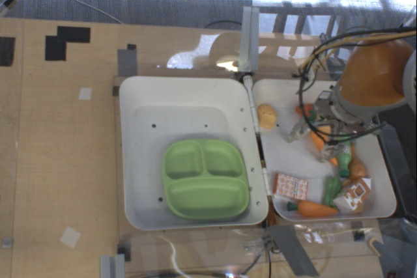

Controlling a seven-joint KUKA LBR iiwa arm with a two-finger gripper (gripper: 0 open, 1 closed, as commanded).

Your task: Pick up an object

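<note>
My gripper (310, 129) is low in the right bin (386, 205), near its upper middle, below the arm's orange band (374, 75). An orange toy piece (318, 140) lies right at the gripper, partly hidden by it; I cannot tell whether it is held. A pale yellow round toy (266, 115) lies to the gripper's left, apart from it. Nearer the front lie a red-and-white box (290, 186), a carrot (315, 208), a green piece (332, 189) and a small carton (354, 195).
The left bin (140, 107) holds a green divided plate (206, 178) at its front right. A divider rim (255, 133) separates the two bins. More green and brown toys (348, 163) crowd the right bin's right side. Cables (326, 49) hang by the arm.
</note>
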